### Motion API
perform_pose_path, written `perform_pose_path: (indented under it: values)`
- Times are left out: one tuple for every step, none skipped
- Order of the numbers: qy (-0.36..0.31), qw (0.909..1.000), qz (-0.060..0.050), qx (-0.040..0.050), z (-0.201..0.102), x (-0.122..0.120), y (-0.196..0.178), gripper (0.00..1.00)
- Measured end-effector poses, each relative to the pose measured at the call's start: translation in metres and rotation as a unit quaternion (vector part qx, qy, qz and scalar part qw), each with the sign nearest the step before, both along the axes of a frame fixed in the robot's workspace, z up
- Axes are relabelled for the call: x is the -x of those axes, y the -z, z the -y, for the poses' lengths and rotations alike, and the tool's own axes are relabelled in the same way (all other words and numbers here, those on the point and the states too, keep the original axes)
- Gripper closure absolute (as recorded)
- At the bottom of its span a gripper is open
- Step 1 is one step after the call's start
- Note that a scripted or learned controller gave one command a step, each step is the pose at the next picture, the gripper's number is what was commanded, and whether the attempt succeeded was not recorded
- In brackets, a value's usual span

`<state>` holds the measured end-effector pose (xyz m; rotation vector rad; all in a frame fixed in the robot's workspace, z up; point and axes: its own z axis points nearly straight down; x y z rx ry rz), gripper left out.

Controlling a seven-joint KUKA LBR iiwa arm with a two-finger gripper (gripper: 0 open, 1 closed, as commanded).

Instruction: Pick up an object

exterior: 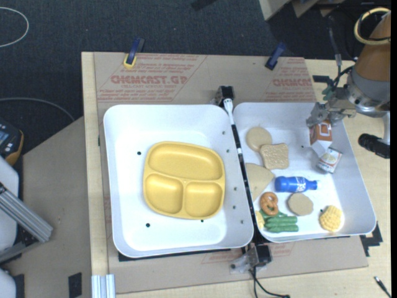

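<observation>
My gripper point(324, 115) hangs over the far right part of the right bin point(355, 185). A small orange and white carton point(321, 133) sits between its fingertips, and the gripper is shut on it. Just below the carton a small can point(329, 160) lies on the bin floor. Further forward in this bin are a blue bottle point(294, 184), a pretzel point(269, 202), green beans point(280, 223), a yellow waffle-like piece point(331, 217), a slice of bread point(275, 156) and round cookies point(258, 136).
The left bin point(121, 166) holds a yellow compartment plate point(183, 179). A black divider rail point(234, 148) runs between the bins. Clamps point(131, 53) stand at the cardboard's far edge. The arm's grey and orange wrist point(372, 73) rises at the right.
</observation>
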<state>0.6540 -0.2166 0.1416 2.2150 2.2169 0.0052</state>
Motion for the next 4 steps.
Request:
perform_pose_path:
  values:
    - [-0.001,1.0,0.0,0.0002,-0.005,-0.008,-0.048,1.0]
    - [0.0,1.0,0.0,0.0001,-0.004,-0.01,-0.087,1.0]
    - [-0.001,1.0,-0.006,-0.0029,-0.046,0.026,-0.076,1.0]
    - [-0.001,1.0,-0.006,-0.0027,-0.077,0.055,-0.08,1.0]
